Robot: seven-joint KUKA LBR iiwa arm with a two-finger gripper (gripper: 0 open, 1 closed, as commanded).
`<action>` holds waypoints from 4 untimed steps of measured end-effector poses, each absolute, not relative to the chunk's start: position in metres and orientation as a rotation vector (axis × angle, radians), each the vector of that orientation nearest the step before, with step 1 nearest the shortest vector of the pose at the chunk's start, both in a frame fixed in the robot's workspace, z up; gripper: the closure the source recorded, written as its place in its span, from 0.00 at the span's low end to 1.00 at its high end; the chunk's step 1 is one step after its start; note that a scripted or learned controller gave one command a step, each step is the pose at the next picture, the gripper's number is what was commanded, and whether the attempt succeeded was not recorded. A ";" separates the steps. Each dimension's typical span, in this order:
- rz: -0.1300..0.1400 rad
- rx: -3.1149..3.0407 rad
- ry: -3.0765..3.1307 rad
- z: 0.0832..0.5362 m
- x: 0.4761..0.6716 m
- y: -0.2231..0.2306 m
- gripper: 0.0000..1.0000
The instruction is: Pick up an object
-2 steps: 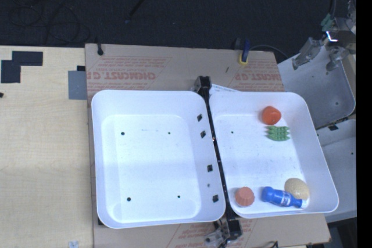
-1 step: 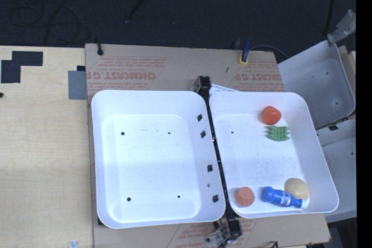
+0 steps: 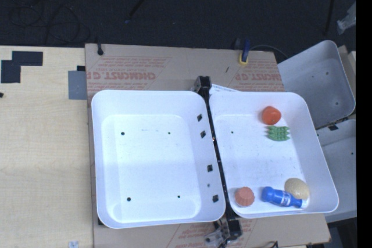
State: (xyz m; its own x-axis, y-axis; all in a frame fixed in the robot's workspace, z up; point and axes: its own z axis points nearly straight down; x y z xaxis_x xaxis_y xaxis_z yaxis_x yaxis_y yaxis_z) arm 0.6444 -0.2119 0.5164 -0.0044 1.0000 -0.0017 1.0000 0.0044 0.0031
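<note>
Since every object we can see lies loose on a bin floor, we judge the task not yet begun: nothing has been lifted, and the whole pick is still ahead.

Two shallow white bins sit side by side on a cardboard sheet in the lower middle of the frame. In the right bin (image 3: 308,142) we count five things. Toward its upper right lies an orange-red ball (image 3: 271,115), and just below it, near enough that we cannot tell whether they touch, a small green ridged piece (image 3: 278,133). Along the bottom edge of that bin lie three more: a pinkish-orange round piece (image 3: 244,196) at lower centre, a blue bottle (image 3: 281,197) on its side to the right of it, and a pale cream lump (image 3: 297,187) that appears to rest against the bottle's upper right end. The left bin (image 3: 99,125) shows us just its white floor with a few dark dots.

As for the gripper, we cannot tell how far it is open or whether it has hold of anything.

What is left, as we read it, is everything: choosing a target, coming down over it, closing, and lifting. The orange-red ball and the pinkish-orange piece look the freest to approach; the bottle and cream lump crowd each other near the bin wall, which could hamper a clean grasp.
</note>
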 end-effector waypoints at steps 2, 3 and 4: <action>-0.003 2.214 2.232 0.537 0.644 -0.212 0.00; -0.003 2.214 2.232 0.537 0.644 -0.212 0.00; -0.005 2.208 2.240 0.547 0.645 -0.210 1.00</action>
State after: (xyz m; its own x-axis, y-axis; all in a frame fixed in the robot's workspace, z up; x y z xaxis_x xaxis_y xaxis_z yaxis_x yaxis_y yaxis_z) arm 0.6453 -0.2101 0.5472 -0.0145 0.9999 0.0003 0.9999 0.0145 -0.0046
